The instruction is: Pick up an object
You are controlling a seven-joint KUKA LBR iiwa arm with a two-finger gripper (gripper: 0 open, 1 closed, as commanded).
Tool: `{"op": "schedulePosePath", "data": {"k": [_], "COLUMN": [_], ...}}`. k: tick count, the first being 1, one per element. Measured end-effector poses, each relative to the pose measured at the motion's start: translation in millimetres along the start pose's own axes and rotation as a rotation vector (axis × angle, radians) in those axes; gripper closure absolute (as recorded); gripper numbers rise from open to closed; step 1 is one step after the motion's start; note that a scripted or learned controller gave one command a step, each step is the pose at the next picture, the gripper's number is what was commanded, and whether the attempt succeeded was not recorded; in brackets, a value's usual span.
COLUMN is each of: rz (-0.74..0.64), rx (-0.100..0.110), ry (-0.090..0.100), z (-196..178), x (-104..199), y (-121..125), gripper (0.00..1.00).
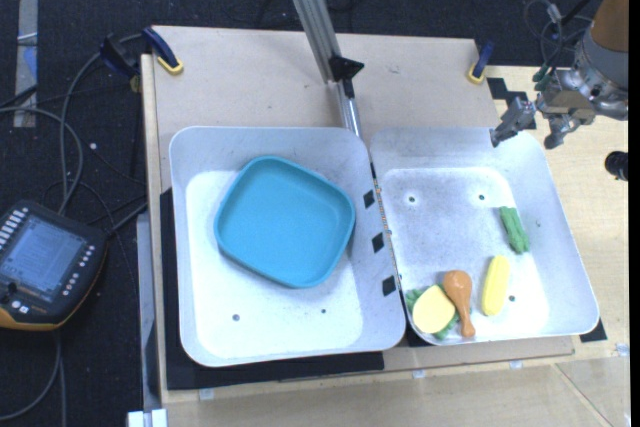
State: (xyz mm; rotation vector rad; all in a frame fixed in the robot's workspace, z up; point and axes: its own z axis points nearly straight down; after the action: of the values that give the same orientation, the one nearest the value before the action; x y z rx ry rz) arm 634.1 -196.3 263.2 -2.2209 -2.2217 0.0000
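Blue plate (285, 220) lying flat in left bin (195, 315). In right bin (560, 215): green pod (514, 229) lengthwise near-vertical; yellow piece (494, 284) upright; drumstick (459, 295) slanting. Above far right rim, hand (530, 130) spread open, holding nothing.

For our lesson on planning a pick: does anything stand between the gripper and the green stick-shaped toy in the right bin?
Nothing visible does. The two-finger gripper hangs over the far corner of the right white bin, fingers apart. The green stick-shaped toy lies alone nearer the camera, with bare bin floor around it.
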Motion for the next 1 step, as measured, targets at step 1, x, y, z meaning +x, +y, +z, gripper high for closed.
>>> {"op": "schedulePosePath", "data": {"k": [1], "rz": [0.0], "rx": [0.004], "ry": [0.001], "z": [53.8], "x": [7.2], "y": [-8.1], "gripper": [0.0]}}
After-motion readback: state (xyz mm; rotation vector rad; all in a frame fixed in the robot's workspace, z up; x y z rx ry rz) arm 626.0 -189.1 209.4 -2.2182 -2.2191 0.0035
